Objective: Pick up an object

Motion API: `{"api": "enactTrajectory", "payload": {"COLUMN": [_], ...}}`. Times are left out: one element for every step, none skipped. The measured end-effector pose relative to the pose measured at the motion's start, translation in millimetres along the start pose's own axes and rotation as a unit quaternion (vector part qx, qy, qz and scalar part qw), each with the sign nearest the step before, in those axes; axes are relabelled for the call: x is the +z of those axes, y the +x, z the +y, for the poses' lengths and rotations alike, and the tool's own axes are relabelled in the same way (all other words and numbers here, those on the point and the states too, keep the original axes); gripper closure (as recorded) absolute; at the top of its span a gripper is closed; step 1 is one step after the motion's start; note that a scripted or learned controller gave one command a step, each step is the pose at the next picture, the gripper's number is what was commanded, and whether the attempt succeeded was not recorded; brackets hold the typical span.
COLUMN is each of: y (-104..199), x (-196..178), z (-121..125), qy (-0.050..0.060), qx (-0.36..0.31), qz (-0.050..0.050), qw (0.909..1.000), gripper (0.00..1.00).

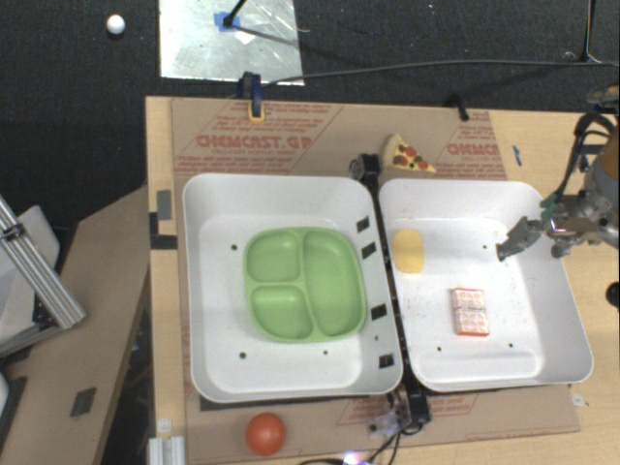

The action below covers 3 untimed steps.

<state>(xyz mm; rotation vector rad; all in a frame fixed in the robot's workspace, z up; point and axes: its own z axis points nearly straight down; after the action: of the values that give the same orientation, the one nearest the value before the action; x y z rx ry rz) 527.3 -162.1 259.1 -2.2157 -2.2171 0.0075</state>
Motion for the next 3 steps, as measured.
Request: {"api": "enactTrajectory", "payload": {"y": [0.3, 1.2, 3.1], "x": [-5.5, 38.8, 101.3], "z": [2.0, -4.1, -4.3], "qy": [-0.005, -0.004, -0.003], "qx": [-0.001, 0.000, 0.000], "qz": [-0.001, -0.001, 0.000], "qw": [1.0000, 1.0000, 1.0000], "gripper": [0.00, 0.00, 0.00]}}
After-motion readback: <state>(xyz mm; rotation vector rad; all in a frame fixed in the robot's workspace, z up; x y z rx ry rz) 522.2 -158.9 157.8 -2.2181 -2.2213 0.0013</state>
